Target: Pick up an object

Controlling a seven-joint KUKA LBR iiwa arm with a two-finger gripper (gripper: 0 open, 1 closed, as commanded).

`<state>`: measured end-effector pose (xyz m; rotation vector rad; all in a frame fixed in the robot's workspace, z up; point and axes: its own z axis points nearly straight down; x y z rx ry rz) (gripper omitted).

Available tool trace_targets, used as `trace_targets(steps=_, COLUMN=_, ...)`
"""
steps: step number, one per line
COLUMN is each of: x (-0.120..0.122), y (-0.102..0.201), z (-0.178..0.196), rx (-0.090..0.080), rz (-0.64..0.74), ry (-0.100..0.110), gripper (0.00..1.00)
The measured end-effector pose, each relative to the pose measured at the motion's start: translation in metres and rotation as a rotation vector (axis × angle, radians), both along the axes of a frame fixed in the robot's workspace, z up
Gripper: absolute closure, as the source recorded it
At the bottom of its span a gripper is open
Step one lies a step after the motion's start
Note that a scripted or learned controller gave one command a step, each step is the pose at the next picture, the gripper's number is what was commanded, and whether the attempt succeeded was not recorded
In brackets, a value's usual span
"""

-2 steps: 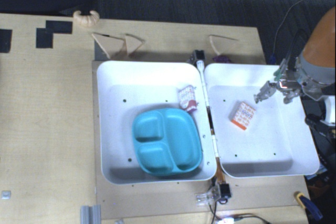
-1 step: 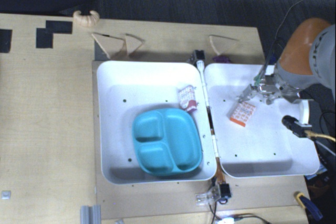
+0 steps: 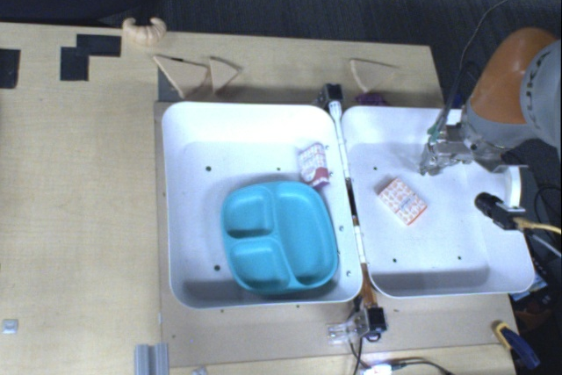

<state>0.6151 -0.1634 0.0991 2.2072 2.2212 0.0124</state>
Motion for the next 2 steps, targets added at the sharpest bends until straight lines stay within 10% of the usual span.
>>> trace_targets(steps=1, x=0.000, y=0.000, z=0.000, rx=0.000, rz=0.000, ry=0.000, gripper=0.00)
trace_targets(steps=2, x=-0.076, y=0.041, z=-0.012, rx=0.001, rz=-0.005, ry=0.005, gripper=0.00)
